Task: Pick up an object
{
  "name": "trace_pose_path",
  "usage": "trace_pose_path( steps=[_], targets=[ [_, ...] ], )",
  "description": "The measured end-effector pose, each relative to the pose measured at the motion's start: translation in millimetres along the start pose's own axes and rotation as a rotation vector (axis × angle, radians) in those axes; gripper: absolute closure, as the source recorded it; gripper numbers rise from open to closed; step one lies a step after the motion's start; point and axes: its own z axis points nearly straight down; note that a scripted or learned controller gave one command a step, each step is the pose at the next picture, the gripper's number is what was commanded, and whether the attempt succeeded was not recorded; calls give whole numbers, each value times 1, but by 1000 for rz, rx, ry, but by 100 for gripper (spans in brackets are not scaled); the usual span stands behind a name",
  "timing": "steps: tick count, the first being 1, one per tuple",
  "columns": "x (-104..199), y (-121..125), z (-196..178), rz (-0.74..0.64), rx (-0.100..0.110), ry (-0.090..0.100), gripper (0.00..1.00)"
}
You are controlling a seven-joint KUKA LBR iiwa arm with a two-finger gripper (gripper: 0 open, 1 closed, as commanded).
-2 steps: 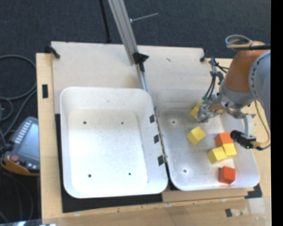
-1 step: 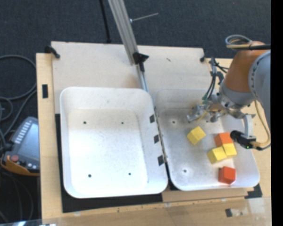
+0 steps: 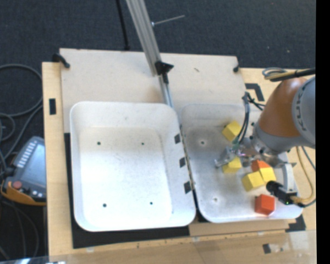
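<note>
The gripper (image 3: 226,161) sits low in the right bin (image 3: 209,205), touching a yellow block (image 3: 232,166). Whether it grips, I cannot tell; probably positioned to grasp

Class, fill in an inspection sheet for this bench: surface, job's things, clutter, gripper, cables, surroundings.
Surface: wooden bench bearing left bin and right bin.
Job's things: yellow blocks and orange-red block, all in the right bin.
Clutter: nothing seen.
Gripper: gripper low in the right bin by a yellow block; grasp not discernible.
Cables: dark cables on the floor, left.
Surroundings: dark carpet, handheld pendant, aluminium rail.
</note>
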Motion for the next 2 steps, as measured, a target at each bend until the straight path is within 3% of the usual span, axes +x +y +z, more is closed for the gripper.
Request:
trace_pose_path(
  steps=[1,2],
  targets=[
    [-1,3,-11,7,-8,-1,100],
    [99,-25,-104,-12,-8,3,100]
  ],
)
